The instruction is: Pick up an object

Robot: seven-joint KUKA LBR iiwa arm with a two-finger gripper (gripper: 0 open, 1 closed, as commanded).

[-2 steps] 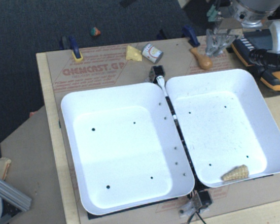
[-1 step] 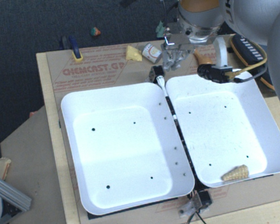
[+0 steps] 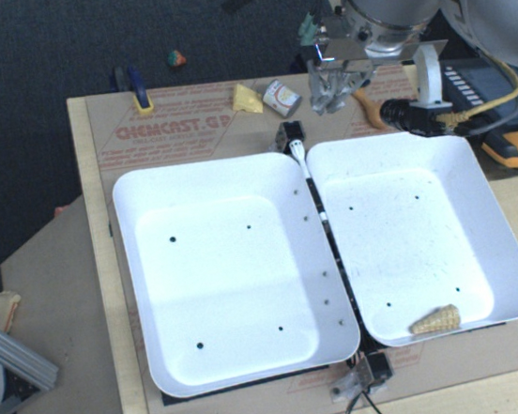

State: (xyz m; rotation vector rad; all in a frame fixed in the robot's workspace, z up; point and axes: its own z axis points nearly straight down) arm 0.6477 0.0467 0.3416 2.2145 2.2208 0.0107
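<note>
Pincer (image 3: 337, 94) hangs over the bare table (image 3: 182, 126), past the far rims of both bins. You can't tell from this view whether it's open or closed. Nothing shows between its tips.

The only loose thing in the bins is a tan ridged piece (image 3: 435, 321). It's in the right bin (image 3: 404, 229), well apart from the pincer, on the camera-ward side of it and a bit to the view's right. It lies flat on the bin floor, right by the near wall.

Its long axis runs roughly across the view, along that near wall, with the view-right end tilted slightly back toward the pincer. It looks tapered, with the thinner end pointing to the view's left, but the taper is small here, so take that as soft.

Around the pincer:
- An orange thing (image 3: 372, 113) is just beside it, camera-ward and to the view's right. It's partly hidden.
- A small pale box (image 3: 281, 99) is near, to the view's left.
- A yellow scrap (image 3: 247, 99) sits just beyond the box on the same side.
- A black clip (image 3: 289, 136) is camera-ward and to the left, at the far end of the seam between the bins.
- A blue-and-yellow item (image 3: 138, 89) is well off to the view's left.

The left bin (image 3: 220, 273) lies camera-ward and to the left of the pincer.

Nothing sits on the bin floor between the pincer and the tan piece. The near wall crowds its camera-ward side.
</note>
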